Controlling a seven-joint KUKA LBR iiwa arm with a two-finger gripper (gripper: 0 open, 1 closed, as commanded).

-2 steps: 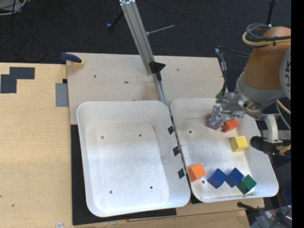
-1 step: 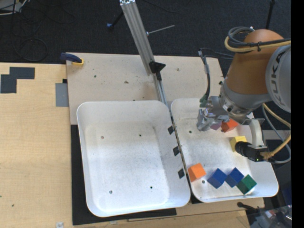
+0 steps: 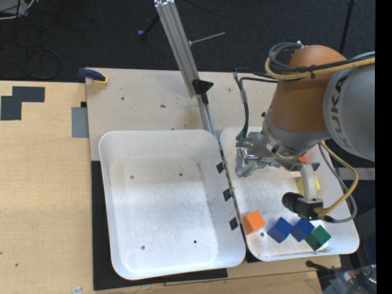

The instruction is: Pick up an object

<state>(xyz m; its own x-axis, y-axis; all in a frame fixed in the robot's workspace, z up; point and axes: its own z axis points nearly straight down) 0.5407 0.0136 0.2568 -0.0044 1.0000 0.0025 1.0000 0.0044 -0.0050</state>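
Note:
In the right bin, several small blocks lie along the front edge: an orange cube, two blue cubes and a green cube. My gripper hangs over the left part of this bin, near the divider between the bins. It is well behind the orange cube and apart from all the blocks. The wrist and orange band hide the back of the right bin.
The left bin stands beside the right one. A slanted aluminium rail rises behind the bins. Black clips sit along the shared bin edge. A blue-and-yellow clamp lies at the bench's far left corner.

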